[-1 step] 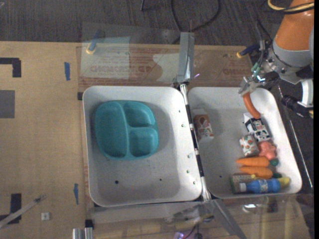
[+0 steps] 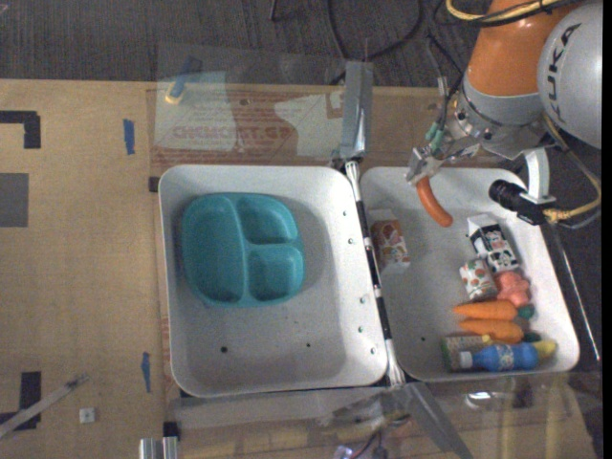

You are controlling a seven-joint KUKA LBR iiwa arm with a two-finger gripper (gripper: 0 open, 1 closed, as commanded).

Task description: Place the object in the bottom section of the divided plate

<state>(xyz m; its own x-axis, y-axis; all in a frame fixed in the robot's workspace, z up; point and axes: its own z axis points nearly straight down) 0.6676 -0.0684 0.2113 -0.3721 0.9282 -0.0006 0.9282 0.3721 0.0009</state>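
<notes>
A strip of blue tape sits on the brown bench at the far left. In the left bin lies a teal divided plate with 3 sections, set toward the bin's upper left, and nothing rests in any of its sections. A grey metal rail runs up from the seam between the 2 bins. Just right of that seam, in the right bin, a small brown packet lies near the wall. Further right, the gripper hangs over the upper part of that bin, its fingers closed on the top end of an orange sausage, which slants down and to the right from the fingertips, well apart from the plate. Right of it a black and white carton sits above a small white cup and a pink toy. Below them lie 2 carrots, and at the bin's lower edge a blue bottle lies on its side. The grey arm with its orange band fills the upper right corner.
</notes>
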